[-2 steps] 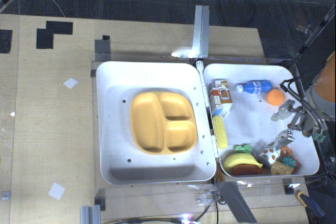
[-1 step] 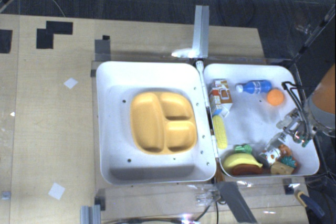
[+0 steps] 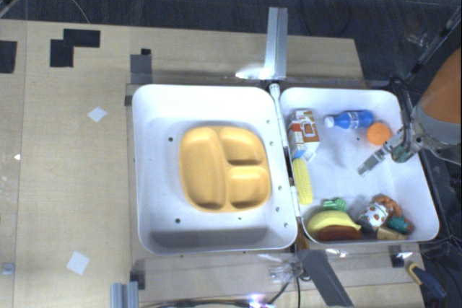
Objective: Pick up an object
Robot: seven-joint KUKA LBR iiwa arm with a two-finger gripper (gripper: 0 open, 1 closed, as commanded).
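Observation:
My gripper hangs over the right bin, reaching in from the right edge, just below and beside an orange ball. Nothing shows in it. Around it lie a blue bottle at the back, a red-and-white carton and a yellow corn cob along the left wall. A banana, a dark red sausage-like piece, a green item and a small toy figure crowd the front.
The left bin holds a yellow compartment plate in its middle. A metal post stands behind the seam between the bins. The arm's orange band sits at the right edge.

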